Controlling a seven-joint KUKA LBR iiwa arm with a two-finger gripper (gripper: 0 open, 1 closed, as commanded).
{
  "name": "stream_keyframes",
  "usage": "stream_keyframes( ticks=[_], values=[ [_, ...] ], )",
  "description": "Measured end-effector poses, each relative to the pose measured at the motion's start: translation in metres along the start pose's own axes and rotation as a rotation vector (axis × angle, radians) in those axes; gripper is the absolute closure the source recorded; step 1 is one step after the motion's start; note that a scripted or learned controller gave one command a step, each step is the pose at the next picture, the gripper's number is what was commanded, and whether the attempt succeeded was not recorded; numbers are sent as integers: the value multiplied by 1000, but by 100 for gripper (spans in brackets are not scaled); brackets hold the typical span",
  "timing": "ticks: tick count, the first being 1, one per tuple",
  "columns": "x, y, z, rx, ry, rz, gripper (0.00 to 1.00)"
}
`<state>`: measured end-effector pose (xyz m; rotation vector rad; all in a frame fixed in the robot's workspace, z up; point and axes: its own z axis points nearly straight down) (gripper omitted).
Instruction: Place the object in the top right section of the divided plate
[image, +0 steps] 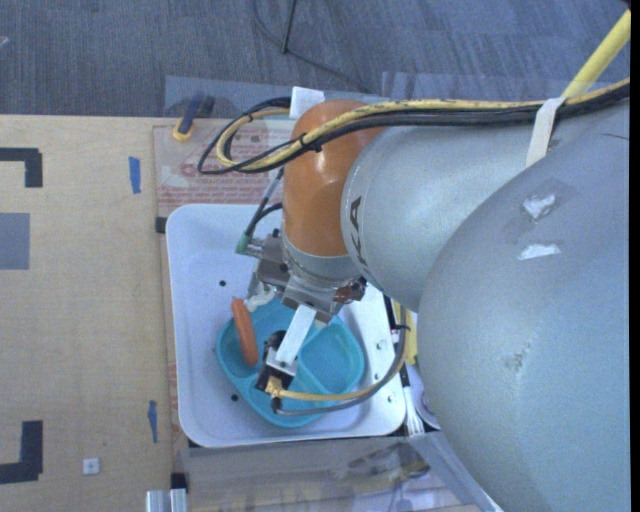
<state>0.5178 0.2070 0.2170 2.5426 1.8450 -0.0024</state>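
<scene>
Orange carrot-shaped object (243, 335) is lying just beside the pincer (262, 296), on the rim of the blue divided plate (342, 362) beneath it; the wrist (310, 262) is hiding the pincer's opening and hold, so centring over the top right section is coming before any release.

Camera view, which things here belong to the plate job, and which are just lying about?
For the job:
blue divided plate
orange carrot-like piece, lying at the plate's left edge

Just lying about:
white bin under the plate
blue tape strip on the bench
black tape marks on the bench
orange-handled tool at the bench's far edge
</scene>
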Motion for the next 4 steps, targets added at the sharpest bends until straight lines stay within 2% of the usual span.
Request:
stream_keyframes(
  ticks=[1, 2, 3, 4],
  values=[
    [1, -42, 63, 5, -2, 181, 0],
    [6, 73, 82, 1, 0, 105, 0],
    [-13, 6, 14, 4, -1, 53, 0],
    [-12, 6, 5, 4, -2, 51, 100]
  ],
)
